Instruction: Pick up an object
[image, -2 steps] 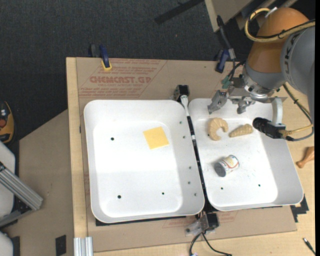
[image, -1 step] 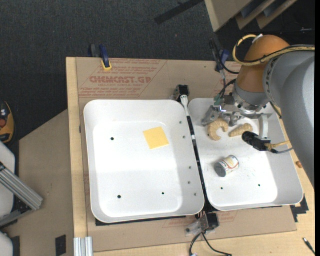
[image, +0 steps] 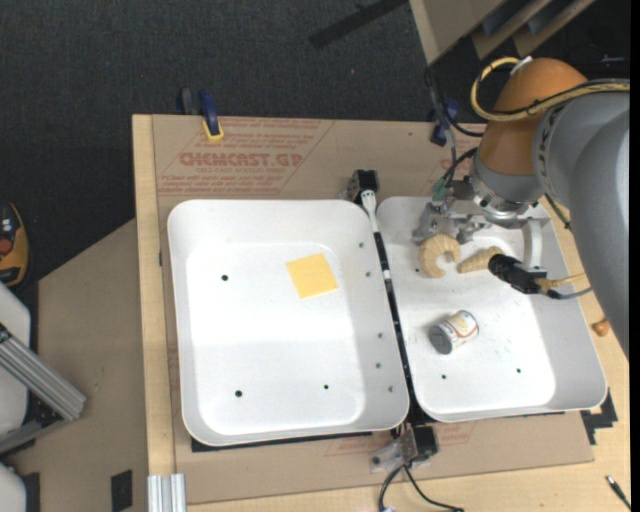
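My gripper (image: 447, 222) hangs low over the far part of the right bin (image: 520, 385), under the orange-banded wrist. Right below it lies a pale tan rounded thing (image: 435, 257), with a second tan piece (image: 475, 262) just to its right; I cannot tell whether they are one thing, or whether the gripper touches them. A small grey and white can (image: 455, 332) with a tan band lies on its side in the middle of the right bin, apart from the gripper. A flat yellow square (image: 312, 275) lies in the left bin (image: 200, 300).
The two bins meet at a black-edged seam (image: 390, 300) down the middle. The bench is a brown board (image: 240, 150) with a blue and yellow clamp (image: 210, 115) at its far edge. The arm's grey body (image: 600, 190) covers the right bin's far right corner.
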